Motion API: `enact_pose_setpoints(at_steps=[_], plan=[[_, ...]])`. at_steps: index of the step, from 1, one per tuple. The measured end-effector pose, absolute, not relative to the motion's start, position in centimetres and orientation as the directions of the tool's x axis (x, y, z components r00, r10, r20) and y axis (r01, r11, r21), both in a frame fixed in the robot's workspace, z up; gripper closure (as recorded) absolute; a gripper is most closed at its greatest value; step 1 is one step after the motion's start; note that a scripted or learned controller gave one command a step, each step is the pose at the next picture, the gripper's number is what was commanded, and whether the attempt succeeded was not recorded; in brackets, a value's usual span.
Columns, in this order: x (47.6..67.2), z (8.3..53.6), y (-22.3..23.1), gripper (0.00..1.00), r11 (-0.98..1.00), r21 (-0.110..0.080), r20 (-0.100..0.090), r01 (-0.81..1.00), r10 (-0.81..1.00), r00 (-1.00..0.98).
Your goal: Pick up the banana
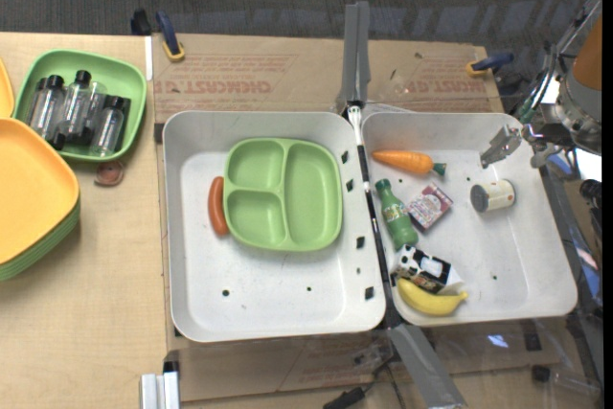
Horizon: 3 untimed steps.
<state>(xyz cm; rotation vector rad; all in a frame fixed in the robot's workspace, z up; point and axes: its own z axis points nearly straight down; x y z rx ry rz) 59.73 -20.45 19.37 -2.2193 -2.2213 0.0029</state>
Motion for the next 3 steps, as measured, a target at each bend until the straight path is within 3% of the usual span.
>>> enact_pose_setpoints(at_steps=[1,2,3], plan=[[65.9,16.4,-21.2,0.00,-0.162,-0.001,-0.002,0.987,0.987,0.162],[65.9,17.3,-21.1,1.00,-0.158,-0.002,-0.005,0.987,0.987,0.158],[64.7,22.5,-17.7,1.00,-0.117,0.000,-0.003,0.993,0.993,0.117]])
